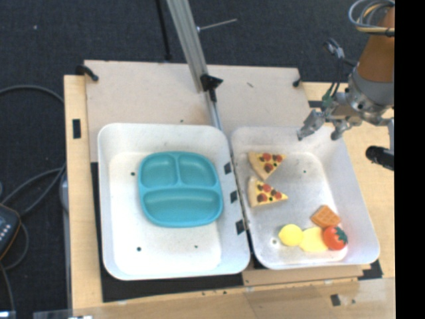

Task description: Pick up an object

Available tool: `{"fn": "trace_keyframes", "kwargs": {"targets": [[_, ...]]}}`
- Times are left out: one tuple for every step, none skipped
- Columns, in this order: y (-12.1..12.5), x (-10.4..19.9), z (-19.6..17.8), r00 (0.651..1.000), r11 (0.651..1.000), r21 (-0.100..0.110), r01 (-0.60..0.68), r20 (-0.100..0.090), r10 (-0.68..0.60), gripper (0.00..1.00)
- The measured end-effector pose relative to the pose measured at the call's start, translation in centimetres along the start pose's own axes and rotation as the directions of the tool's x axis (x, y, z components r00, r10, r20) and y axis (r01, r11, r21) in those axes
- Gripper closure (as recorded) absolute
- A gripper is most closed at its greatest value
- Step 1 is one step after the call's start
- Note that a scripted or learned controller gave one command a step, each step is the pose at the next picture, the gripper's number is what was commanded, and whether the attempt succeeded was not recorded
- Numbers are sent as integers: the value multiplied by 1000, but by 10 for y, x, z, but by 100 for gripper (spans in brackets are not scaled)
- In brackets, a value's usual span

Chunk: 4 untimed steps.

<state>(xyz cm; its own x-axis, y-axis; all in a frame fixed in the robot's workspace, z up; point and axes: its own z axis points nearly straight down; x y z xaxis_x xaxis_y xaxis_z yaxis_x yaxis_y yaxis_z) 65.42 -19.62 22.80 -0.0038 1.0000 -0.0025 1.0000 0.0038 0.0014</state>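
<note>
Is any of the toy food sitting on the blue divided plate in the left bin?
No: the blue divided plate has nothing on it, while the pizza slices, waffle and tomato all lie in the right bin.

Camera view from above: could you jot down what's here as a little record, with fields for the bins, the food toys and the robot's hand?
left bin: holds a blue divided plate
right bin: holds two pizza slices, a waffle, a tomato, two yellow pieces
gripper: above the right bin's far edge, fingers apart, holding nothing
arm: enters from the right
</note>
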Motion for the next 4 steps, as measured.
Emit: {"fn": "trace_keyframes", "kwargs": {"targets": [[0,0,0,1000,1000,1,1,1,-1,0],[5,-1,61,1000,1000,5,3,-1,-3,0],[-2,-10,110,1000,1000,5,-4,-1,4,0],[-2,-11,127,1000,1000,2,-3,0,3,0]]}}
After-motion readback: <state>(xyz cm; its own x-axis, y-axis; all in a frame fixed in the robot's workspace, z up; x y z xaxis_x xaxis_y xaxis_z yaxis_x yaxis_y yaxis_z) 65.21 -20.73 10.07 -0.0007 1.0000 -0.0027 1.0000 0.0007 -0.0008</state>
